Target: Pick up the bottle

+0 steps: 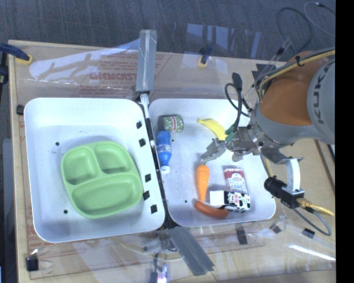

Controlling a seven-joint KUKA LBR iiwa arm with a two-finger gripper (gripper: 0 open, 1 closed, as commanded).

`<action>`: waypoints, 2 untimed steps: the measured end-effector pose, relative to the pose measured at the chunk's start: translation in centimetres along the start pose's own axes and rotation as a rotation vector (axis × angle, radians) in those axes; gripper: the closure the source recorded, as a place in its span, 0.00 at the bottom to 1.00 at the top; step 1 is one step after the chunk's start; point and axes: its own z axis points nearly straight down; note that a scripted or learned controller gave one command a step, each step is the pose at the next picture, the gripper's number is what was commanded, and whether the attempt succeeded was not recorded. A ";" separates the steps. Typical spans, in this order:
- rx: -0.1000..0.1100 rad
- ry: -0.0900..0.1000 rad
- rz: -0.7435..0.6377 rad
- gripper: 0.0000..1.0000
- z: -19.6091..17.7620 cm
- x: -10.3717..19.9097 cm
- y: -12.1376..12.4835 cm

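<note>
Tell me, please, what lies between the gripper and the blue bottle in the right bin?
In the camera view, bare white bin floor lies between the gripper and the blue bottle. The carrot sits just below that stretch, and the banana just above it.

bins 2 (35, 158) | plate 1 (100, 178) | bottle 1 (163, 148) | can 1 (171, 123) | banana 1 (213, 127) | carrot 1 (202, 181) | sausage 1 (210, 209) | carton 1 (235, 187)

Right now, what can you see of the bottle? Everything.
The bottle is small, blue, seemingly plastic, with a white end pointing toward the bench's near edge. It lies on its side in the right bin, against that bin's left wall, lengthwise along the divider. A green can sits just beyond its far end, close or touching. The gripper is apart from it, to the right.
</note>
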 end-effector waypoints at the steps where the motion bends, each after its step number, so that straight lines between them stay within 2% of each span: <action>1: 0.002 -0.001 0.006 0.00 6.1 5.9 4.4; 2: 0.001 -0.001 0.007 0.00 6.1 5.9 4.4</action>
